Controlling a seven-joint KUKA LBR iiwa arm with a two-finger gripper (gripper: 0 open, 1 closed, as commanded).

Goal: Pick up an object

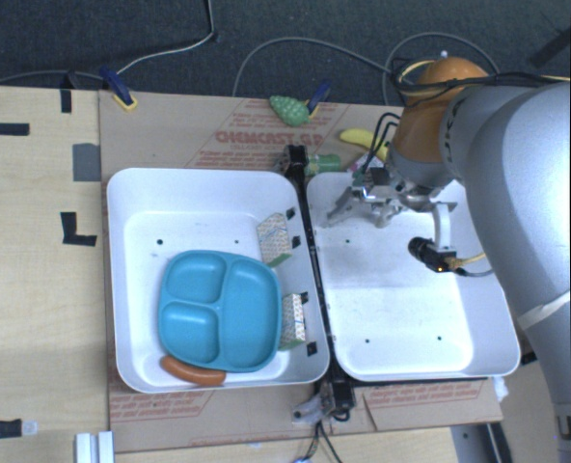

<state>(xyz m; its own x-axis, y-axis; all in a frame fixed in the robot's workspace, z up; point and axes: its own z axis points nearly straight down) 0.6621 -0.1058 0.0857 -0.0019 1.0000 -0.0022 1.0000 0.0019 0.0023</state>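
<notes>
My gripper (363,206) hangs over the back left part of the right bin (416,367), close to its far wall. Its two metal fingers (338,207) are spread apart, and nothing shows between them. In the left bin (131,258) a blue divided plate (218,312) lies flat. An orange sausage (194,371) rests at the plate's front edge. A speckled tan block (273,231) with a green piece (279,257) beside it sits near the divider, and another speckled block (293,318) leans against the plate's right side.
Behind the bins on the cardboard lie a green knobbly object (288,109), a yellow object (361,138) and a small green item (325,164). The grey arm (517,191) covers the right bin's back right corner. Cables run behind the bench.
</notes>
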